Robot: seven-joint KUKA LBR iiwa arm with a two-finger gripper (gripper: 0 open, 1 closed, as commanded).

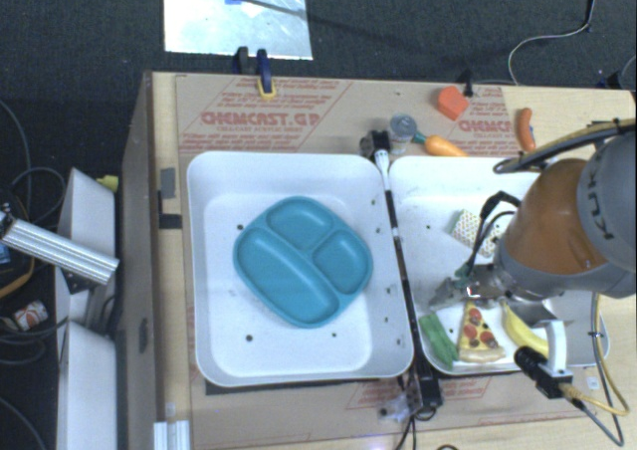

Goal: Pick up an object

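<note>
Pizza slice point(481, 331), one, lies in my right bin point(430, 201) near its front edge, between one green piece point(437, 338) and one yellow banana point(524, 332); one speckled white item point(466, 227) sits farther back; my left bin point(211, 239) holds one blue divided plate point(302, 260); the worktop point(328, 105) cardboard reads "CHEMCAST GP"; jaws point(464, 286) hang above the pizza, state I cannot tell.

I'm looking down on what reads as a robotics lab: a cardboard-topped bench point(328, 110) printed with a maker's name, two white bins point(204, 269) clamped side by side at centre, the grey-and-orange arm point(557, 224) at 4 o'clock. Loose cables point(542, 40) trail over dark carpet at 1 o'clock, and a shiny sheet point(239, 0), possibly metal, lies at 11.
</note>
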